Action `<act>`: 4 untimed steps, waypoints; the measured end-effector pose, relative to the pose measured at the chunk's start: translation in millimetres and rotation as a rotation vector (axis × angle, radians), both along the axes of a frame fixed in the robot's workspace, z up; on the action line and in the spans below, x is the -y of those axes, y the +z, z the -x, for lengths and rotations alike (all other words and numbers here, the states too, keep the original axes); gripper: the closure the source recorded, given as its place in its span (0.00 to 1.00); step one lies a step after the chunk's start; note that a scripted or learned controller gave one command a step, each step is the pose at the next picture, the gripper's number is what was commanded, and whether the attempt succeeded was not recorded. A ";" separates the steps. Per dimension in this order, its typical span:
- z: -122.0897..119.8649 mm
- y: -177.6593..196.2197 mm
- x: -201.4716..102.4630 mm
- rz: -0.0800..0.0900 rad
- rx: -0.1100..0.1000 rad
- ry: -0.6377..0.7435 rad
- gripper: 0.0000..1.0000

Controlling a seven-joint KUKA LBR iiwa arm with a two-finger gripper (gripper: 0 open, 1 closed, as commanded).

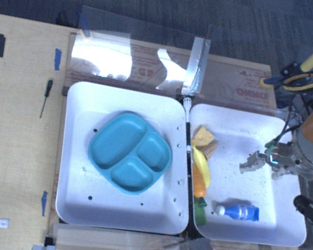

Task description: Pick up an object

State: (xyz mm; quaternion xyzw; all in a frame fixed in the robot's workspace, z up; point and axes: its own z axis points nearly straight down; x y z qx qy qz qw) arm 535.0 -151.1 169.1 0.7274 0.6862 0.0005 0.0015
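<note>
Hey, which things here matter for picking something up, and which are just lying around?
For the job:
- tool, above the right bin
- blue bottle
- banana
- carrot
- tan bread piece
- green item
- blue divided plate in the left bin

Lying about:
- screwdriver on the bench

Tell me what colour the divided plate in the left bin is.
The divided plate is light blue, clear in the camera view.

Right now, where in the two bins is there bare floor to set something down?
In the right bin, bare floor lies between the toy food and the pincer, and above the blue bottle. It is crowded along the left wall, where bread, banana and carrot pile up. In the left bin, the blue divided plate leaves only the corners.
</note>
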 end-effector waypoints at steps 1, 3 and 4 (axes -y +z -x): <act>-25.4 -81.3 -47.7 0.000 0.004 -0.098 0.00; -21.6 -80.5 11.8 0.000 -0.002 0.036 0.00; 35.3 18.8 -96.9 -0.005 0.005 0.064 0.00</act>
